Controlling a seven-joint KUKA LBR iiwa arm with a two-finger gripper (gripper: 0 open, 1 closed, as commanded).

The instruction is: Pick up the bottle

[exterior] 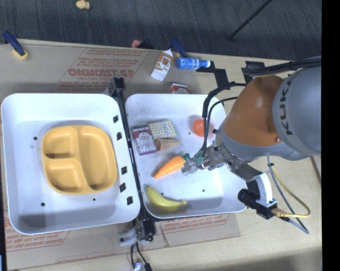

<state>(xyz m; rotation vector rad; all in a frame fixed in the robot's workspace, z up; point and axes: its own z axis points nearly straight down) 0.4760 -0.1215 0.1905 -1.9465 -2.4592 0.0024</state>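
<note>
The hand [191, 164] is low in the right bin [215, 202], touching the carrot's [169, 167] green end; can't tell if it's open or closed. The blue bottle [190, 64] lies on the table [102, 66] behind that bin, w/ nothing holding it.

Colours showing across the bench

A yellow tray [78, 158] is sitting in a white bin [12, 151]; an orange carrot [169, 167] and yellow banana [164, 201] are lying nearby.
</note>
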